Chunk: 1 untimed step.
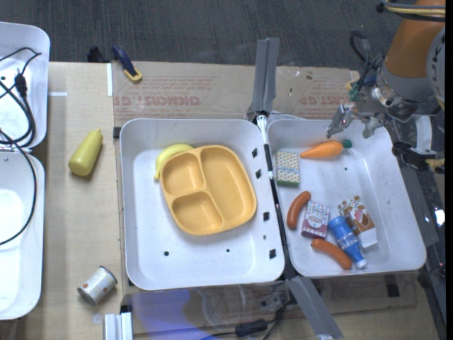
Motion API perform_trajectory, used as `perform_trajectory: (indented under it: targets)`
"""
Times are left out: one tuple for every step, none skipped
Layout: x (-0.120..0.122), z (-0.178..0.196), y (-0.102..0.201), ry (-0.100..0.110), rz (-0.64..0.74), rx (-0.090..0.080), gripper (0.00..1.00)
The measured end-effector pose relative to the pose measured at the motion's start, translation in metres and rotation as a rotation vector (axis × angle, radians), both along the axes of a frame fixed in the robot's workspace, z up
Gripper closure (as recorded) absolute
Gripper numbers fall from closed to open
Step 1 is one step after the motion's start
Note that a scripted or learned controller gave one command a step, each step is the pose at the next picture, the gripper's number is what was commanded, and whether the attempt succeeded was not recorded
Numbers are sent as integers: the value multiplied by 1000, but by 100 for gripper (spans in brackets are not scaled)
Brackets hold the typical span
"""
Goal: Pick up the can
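Bench: two shallow white bins are set side by side on a cardboard-covered top, with dark floor seen beyond the far edge.
Left bin (141,211): a yellow divided plate (207,188) is held in it, with a banana (170,156) tucked at the plate's upper left edge.
Right bin (386,190): a carrot (324,150) lies near the far wall; a small patterned box (287,168) stands by the left wall.
Right bin, lower part: two sausages (298,210) are seen, one beside a small red carton (316,219) and one along the near wall, with a blue bottle (348,240) and another small carton (357,214) just beside them.
Can (97,284): it lies on its side on the bench, outside both bins, near the lower left corner of the left bin.
Mustard bottle (85,153): it lies on the bench to the left of the left bin.
Arm (414,44): it is seen at the upper right, above the far corner of the right bin.
Gripper (357,121): it is poised just right of the carrot's leafy end, well apart from the can; its fingers appear spread, with nothing seen between them.
Left edge: white trays and black cables are seen.
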State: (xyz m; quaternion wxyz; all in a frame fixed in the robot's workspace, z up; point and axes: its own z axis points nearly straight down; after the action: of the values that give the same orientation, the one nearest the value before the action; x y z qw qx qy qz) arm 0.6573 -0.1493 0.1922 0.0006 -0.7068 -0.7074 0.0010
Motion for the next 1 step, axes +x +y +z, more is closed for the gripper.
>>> perform_trajectory:
  targets:
    - [-66, -62, -67, -1, 132, 0, 0]
